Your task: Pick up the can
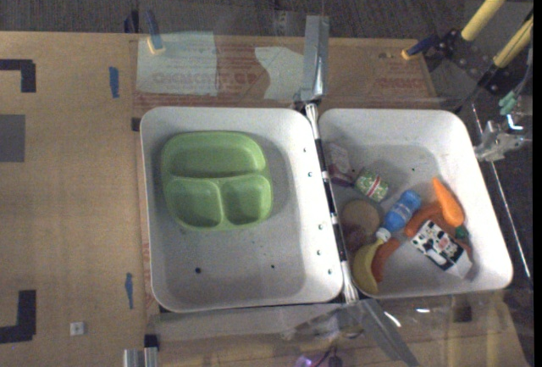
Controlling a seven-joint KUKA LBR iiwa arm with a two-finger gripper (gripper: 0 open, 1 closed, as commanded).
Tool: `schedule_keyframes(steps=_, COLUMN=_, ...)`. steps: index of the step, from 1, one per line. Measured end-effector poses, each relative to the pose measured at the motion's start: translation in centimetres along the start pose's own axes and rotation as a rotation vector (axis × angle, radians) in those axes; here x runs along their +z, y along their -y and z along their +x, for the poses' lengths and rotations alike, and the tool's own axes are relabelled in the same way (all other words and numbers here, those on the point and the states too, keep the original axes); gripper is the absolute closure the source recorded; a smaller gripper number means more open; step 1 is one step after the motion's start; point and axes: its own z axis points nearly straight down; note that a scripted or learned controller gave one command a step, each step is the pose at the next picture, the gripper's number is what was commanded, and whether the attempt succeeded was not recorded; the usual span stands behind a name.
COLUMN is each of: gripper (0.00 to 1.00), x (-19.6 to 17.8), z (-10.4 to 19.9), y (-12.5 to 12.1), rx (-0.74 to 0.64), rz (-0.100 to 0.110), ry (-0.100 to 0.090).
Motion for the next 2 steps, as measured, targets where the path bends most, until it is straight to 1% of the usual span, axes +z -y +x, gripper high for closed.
schedule_keyframes(steps=1, gripper=1.0, x=2.5, z=2.5, y=2.6, rx=0.168, rz=0.006, ry=-0.003)
schedule_keyframes(steps=2, gripper=1.0, x=1.2, z=1.6, y=1.9, rx=-0.059, rz=0.0, ry=0.0)
